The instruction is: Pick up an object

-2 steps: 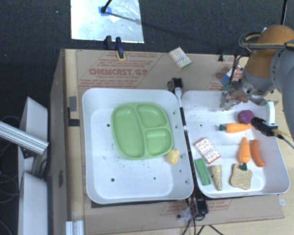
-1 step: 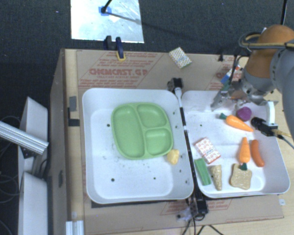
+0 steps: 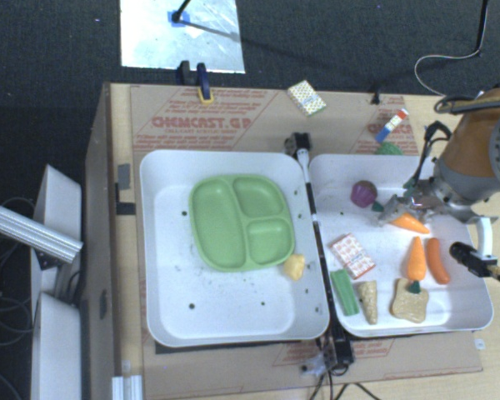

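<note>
Crumbly toast slice (image 3: 410, 304) lies frontmost; gripper (image 3: 397, 210) state unclear, over smooth carrot (image 3: 409, 222).

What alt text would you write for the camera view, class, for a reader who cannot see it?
A grey robot arm's hand reaches from the right into the right bin, beside a purple ball and toy carrots. The left bin holds a green divided plate with a small yellow piece at its edge.

**Gripper low over the right bin**

You've got the gripper (image 3: 402, 209) down in the right white bin (image 3: 471, 311), touching a small orange wedge-shaped piece (image 3: 412, 222). A round purple toy (image 3: 364, 193) sits just left; a green divided plate (image 3: 240, 222) fills the left white bin (image 3: 171, 307).
</note>
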`<state>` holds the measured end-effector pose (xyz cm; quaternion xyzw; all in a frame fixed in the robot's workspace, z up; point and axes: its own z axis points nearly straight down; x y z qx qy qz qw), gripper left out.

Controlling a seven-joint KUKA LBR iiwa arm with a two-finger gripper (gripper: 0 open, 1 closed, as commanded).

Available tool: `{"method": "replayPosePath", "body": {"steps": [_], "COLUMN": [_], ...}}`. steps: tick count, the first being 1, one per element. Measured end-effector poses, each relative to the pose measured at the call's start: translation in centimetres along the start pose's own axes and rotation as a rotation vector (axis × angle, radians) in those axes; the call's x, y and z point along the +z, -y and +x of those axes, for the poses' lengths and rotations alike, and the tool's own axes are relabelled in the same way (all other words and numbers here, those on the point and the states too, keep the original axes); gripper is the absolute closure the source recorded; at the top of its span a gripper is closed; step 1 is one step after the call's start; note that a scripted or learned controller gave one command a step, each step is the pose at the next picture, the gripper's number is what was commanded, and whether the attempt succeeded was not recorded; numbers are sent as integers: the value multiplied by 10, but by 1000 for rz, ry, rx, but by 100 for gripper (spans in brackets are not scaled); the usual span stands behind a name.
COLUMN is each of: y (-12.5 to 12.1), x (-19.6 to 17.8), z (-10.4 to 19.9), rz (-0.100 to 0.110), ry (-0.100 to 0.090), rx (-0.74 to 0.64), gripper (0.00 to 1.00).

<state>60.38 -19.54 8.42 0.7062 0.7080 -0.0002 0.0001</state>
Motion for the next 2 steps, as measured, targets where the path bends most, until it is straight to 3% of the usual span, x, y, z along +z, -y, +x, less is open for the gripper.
{"method": "replayPosePath", "body": {"steps": [1,2], "y": [-1,-1], "x": [-11,-105], "z": [0,55], "rz": [-4,-5], "ry": [0,0], "rx": [0,-2], "gripper": [100,100]}}
